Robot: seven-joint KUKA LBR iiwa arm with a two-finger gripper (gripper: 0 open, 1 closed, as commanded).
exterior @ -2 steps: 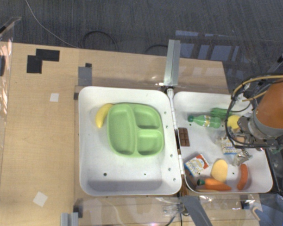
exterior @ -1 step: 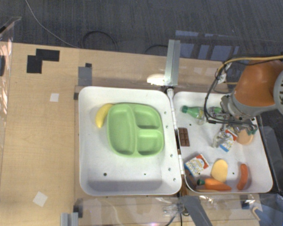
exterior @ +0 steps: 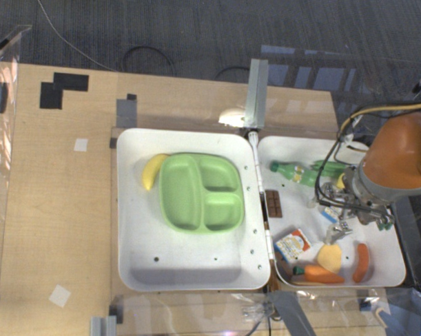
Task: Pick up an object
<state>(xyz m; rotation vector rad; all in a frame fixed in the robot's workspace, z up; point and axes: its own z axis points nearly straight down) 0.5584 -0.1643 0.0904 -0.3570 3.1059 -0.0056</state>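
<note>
My gripper (exterior: 337,230) hangs low in the right bin (exterior: 400,274), reaching in from the right under the orange-banded wrist (exterior: 400,153). Just below it sits a yellow lemon-like fruit (exterior: 329,257). Along the bin's front edge lies an orange carrot (exterior: 322,275), with a red sausage (exterior: 360,262) to its right. A small red and white carton (exterior: 292,244) rests left of the fruit. A green bottle (exterior: 300,172) lies on its side at the back, and a brown chocolate bar (exterior: 273,203) is by the left wall. A small blue and white item (exterior: 329,215) is partly hidden by the gripper.
The left bin (exterior: 135,258) holds a green divided plate (exterior: 199,192) with a yellow banana (exterior: 151,170) against its left side. Black cables (exterior: 327,182) loop from the wrist over the bottle. A metal post (exterior: 256,96) stands behind the wall between the bins.
</note>
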